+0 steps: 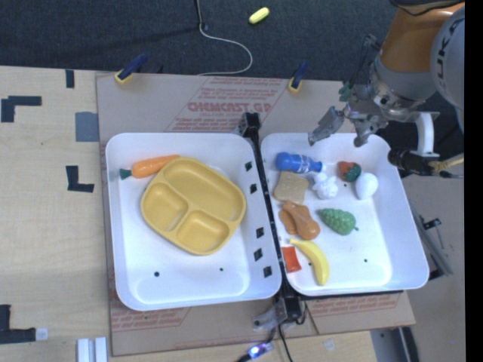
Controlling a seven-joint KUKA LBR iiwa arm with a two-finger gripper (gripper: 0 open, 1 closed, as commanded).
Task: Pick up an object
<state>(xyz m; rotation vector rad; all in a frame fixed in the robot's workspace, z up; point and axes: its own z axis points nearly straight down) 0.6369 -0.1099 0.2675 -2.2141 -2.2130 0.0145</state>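
My gripper (346, 129) hangs open above the far edge of the right bin (392, 266), with nothing between its two fingers (324, 127). Just below it in the bin lie a blue bottle (296, 162), a small red and green toy (348, 170), a white egg (366, 185) and a white crumpled piece (326, 186). Lower down are a tan slice of bread (290, 188), a brown drumstick (299, 220), green grapes (337, 220), a banana (313, 259) and a small red piece (291, 259).
The left bin (128, 262) holds a yellow divided plate (194, 204) and a carrot (151, 166) at its far left. Black clips (250, 124) join the bins along the middle wall. A yellow object (259, 15) and a cable lie on the dark floor behind.
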